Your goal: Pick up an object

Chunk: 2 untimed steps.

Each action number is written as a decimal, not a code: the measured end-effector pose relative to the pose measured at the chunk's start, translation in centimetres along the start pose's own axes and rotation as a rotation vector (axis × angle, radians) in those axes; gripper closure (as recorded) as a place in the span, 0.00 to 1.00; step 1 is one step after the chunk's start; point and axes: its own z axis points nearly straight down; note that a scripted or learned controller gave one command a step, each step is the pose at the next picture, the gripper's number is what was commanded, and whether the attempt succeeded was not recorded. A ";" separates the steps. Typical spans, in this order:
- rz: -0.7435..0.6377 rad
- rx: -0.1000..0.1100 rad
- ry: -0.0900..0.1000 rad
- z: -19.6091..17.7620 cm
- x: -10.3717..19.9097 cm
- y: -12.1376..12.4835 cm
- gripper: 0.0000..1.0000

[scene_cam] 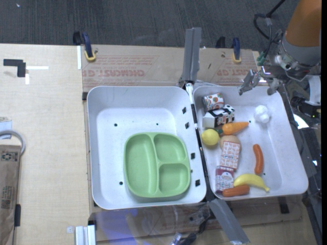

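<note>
Fingers [259, 82] hang apart and hold nothing above the right bin's [294, 137] far rim. That bin holds a can [213, 101], carton [218, 117], lemon [210, 137], carrot [235, 128], white ball [262, 114], sausage [258, 159], packets [229, 160] and banana [251, 181]. Left bin [102, 142] holds a green tray [157, 164].

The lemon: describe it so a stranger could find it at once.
Look in the right bin, the one crowded with toy food, along its left wall beside the divider. The lemon sits about halfway down, below a black-and-white carton and left of a carrot. It is the one round, plain yellow thing there; the banana is long and curved.
</note>
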 end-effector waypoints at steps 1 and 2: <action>0.002 -0.001 0.002 15.8 -1.4 -7.0 0.00; 0.086 0.001 0.000 16.1 3.6 -1.9 0.00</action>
